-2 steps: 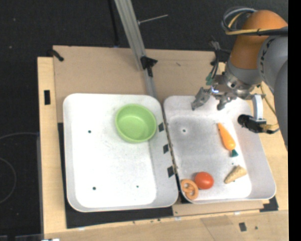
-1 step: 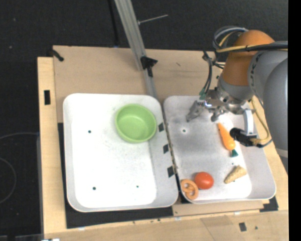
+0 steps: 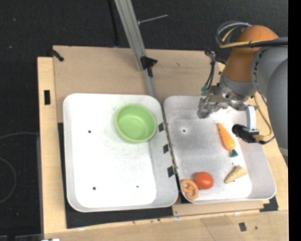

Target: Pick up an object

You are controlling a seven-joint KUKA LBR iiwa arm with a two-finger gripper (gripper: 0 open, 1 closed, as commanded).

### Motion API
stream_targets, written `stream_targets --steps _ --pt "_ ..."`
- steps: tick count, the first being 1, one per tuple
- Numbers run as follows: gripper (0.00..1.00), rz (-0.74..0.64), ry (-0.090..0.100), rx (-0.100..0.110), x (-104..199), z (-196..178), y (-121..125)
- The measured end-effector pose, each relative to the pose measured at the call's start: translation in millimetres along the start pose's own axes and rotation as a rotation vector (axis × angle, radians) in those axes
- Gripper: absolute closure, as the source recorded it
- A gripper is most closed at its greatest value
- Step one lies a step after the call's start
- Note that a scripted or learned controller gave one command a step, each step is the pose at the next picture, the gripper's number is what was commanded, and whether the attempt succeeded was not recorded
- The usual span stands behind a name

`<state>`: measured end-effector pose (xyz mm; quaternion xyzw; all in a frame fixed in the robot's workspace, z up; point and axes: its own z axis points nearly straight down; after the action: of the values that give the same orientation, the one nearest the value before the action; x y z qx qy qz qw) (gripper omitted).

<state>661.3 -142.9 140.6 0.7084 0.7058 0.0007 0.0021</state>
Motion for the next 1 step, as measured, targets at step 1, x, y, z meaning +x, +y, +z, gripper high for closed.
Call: stream_targets --steps 1 --pt "1.00 -0.007 0.002 -0.003 8.9 -58.2 1.5"
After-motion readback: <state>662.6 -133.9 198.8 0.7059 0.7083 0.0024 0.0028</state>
